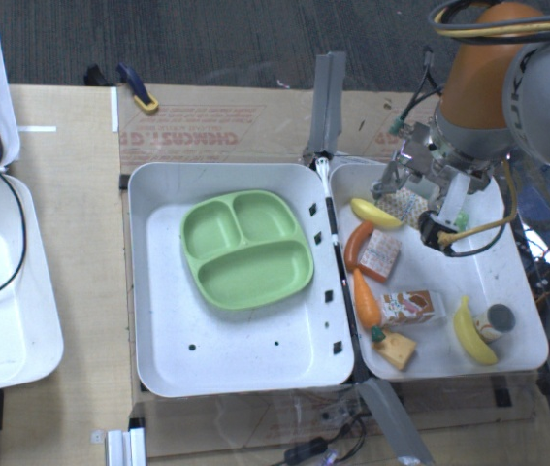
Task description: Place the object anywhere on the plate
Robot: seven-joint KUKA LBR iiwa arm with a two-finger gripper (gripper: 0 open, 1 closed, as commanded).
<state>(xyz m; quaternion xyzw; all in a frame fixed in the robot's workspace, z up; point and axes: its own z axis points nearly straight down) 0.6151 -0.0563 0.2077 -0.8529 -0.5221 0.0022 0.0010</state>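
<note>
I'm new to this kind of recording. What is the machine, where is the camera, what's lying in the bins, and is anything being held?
One fixed camera looks down at a slant on two white bins. The grey and orange robot arm reaches in from the right, its end effector low over the right bin. Whether it grips anything cannot be made out. The left bin holds a green divided plate, the goal. The right bin holds toy food: two bananas, a carrot, a small carton, a cheese wedge and a patterned box. Nothing lies on the plate yet.
</note>
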